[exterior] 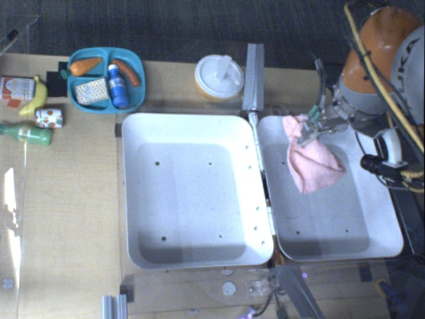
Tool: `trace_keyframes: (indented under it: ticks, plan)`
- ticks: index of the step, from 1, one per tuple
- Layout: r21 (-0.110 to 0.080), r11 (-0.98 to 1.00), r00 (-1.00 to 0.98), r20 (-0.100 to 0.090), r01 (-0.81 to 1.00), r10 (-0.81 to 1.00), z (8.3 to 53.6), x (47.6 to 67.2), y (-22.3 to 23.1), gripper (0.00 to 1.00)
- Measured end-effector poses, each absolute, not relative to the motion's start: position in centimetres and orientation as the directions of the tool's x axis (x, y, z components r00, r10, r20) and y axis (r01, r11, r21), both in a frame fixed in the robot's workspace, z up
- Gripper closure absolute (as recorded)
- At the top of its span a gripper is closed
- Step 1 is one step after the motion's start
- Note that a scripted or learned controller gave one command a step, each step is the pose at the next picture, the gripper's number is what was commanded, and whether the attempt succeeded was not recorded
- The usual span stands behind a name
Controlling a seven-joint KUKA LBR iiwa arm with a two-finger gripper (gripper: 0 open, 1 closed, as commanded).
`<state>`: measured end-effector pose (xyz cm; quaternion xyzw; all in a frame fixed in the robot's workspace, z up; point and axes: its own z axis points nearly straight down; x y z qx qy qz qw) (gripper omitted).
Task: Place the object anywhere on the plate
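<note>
Grey arm with orange band cut off by top and right edges. Two-finger metal gripper overlapped top of crumpled pink cloth, hiding that part. Small red-and-white carton at far left cut by edge; label too small to read. Near-edge bench fittings blurred.
</note>
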<state>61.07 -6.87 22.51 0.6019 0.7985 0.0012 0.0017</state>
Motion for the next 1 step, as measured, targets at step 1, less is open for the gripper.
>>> trace_keyframes:
  ticks: [1]
  plan:
    - [0.005, 0.632, -0.632, -0.004, 0.775, 0.775, 22.78, 62.90, -1.37, 1.00]
